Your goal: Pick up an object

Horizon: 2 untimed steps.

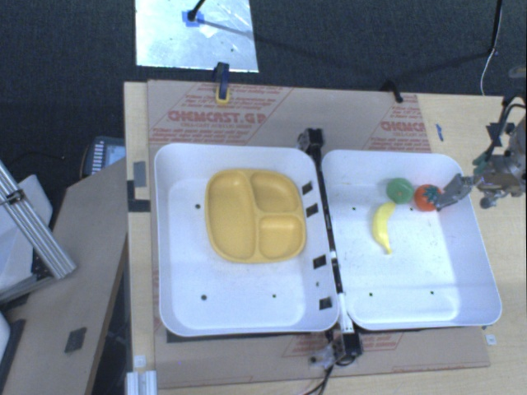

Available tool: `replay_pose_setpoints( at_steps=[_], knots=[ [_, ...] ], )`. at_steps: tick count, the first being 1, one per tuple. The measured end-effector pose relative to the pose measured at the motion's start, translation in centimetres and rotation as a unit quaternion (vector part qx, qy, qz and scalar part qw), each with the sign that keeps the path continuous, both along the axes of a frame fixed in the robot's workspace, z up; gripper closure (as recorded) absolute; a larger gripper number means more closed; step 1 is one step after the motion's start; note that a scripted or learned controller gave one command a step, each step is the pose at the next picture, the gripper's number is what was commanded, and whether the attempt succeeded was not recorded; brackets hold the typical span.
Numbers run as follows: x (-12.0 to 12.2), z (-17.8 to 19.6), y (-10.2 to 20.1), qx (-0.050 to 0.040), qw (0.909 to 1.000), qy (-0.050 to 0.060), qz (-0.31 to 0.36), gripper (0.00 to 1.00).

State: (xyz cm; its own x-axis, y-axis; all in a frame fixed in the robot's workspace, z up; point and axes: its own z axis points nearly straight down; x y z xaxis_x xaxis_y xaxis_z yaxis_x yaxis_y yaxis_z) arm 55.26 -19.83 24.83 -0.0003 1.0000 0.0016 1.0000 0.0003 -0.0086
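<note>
In the right bin (428, 299) lie three small objects near its far side. A green round object (400, 189) sits next to a red-orange round object (425, 197), and a yellow banana (383, 227) lies just in front of them. My gripper (454, 191) reaches in from the right edge, low over the bin's far right corner. Its tip is right beside the red-orange object, touching it or nearly so. Nothing is seen lifted.
The left bin (185, 295) holds a yellow divided plate (254, 215). A black divider with clips (323, 220) runs between the bins. Cardboard lies under both bins, and a metal sheet (196, 23) lies beyond the bench.
</note>
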Motion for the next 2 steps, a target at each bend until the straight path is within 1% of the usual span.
replay_pose_setpoints(
  at_steps=[1,2],
  knots=[
    [0.2,0.6,0.1,-0.0012,1.0,-0.005,0.002,0.0],
    [-0.5,-4.0,-0.2,-0.0008,1.0,-0.004,0.0,0.0]
  ],
)
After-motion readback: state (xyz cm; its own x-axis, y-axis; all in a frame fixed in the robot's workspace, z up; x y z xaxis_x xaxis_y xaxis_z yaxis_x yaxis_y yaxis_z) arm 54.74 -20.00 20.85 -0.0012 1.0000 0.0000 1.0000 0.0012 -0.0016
